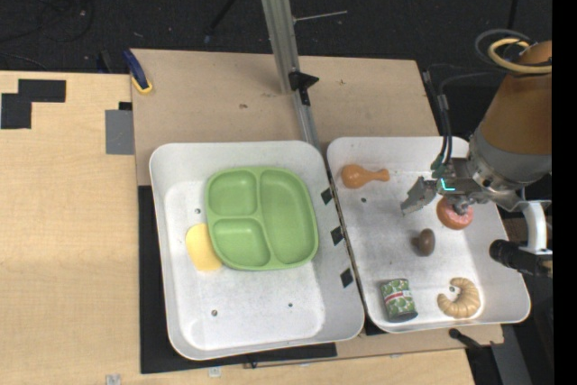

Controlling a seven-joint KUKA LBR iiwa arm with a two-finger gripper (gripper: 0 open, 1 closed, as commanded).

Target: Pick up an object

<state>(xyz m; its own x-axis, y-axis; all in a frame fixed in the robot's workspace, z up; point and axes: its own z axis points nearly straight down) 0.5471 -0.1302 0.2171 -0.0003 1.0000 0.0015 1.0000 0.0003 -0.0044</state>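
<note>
Pincer (431, 194) sits over the right bin (379, 279), toward its 2 o'clock region, at the end of the grey arm (514, 135) reaching in from 3 o'clock. Fingers (416, 197) point toward 9 o'clock; whether they are spread or closed cannot be told from this angle, and nothing shows between them.

Pink ring-shaped toy (455, 214) lies just beside the pincer at its 4 o'clock, partly under the wrist; contact cannot be judged. Small dark brown lump (424, 241) lies near, at 6 o'clock of the pincer, apart from it. Orange pear-shaped toy (361, 177) lies at 9 o'clock of the pincer, near the bin's top left corner. Green can (398, 299) lies toward the bin's front edge at 6 o'clock, with a tan croissant (460, 297) at its 3 o'clock.

Left bin (261, 325) holds a green divided plate (262, 218), three compartments. Yellow object (202, 249) lies at the plate's 8 o'clock, touching or tucked under its rim.
</note>
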